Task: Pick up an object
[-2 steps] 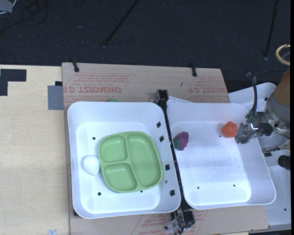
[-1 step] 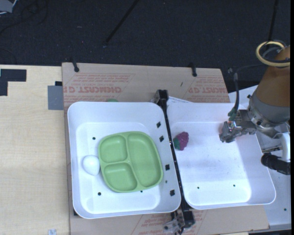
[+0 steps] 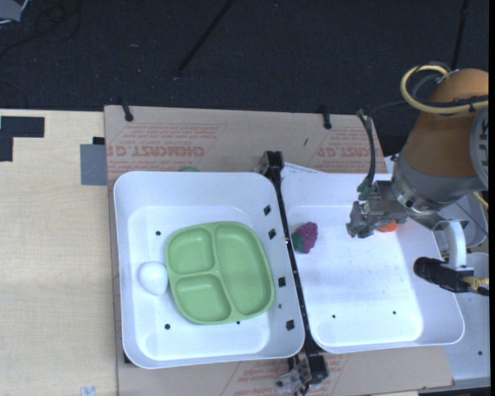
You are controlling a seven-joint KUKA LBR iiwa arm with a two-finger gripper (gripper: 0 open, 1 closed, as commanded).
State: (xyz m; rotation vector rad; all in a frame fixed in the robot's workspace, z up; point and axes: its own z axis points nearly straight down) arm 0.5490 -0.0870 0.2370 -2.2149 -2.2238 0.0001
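Observation:
In the right bin [image 3: 371, 312] a small purple object [image 3: 305, 236] lies near the left wall. My gripper [image 3: 361, 223] hangs over the right bin's upper right part, well to the right of the purple object. A small orange object [image 3: 386, 227] shows just right of the gripper, partly hidden by it. The left bin [image 3: 140, 196] holds a green divided plate [image 3: 219, 271] and a white egg-shaped object [image 3: 153, 277] at the plate's left.
A black divider [image 3: 282, 246] runs between the two bins. The grey and orange arm [image 3: 445, 139] covers the right bin's upper right corner. A black and white fixture [image 3: 445, 271] sits at the right bin's right edge.

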